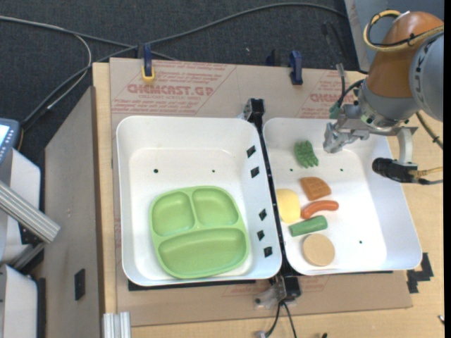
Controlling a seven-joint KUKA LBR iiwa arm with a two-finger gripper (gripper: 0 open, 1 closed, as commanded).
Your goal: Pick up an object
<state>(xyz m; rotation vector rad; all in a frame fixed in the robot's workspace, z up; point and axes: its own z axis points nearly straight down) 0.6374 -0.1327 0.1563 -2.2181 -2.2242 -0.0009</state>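
The right bin holds several toy foods. A green leafy piece lies toward its back. Below it sit an orange-brown waffle piece, a red sausage, a yellow round piece, a green pickle and a tan disc. My gripper hangs over the back of the right bin, just right of the green leafy piece and above the bin floor. Nothing shows between its fingers.
The left bin holds a green divided tray. A black divider with clips runs between the two bins. Cardboard and clamps line the back of the bench. The right part of the right bin floor is bare.
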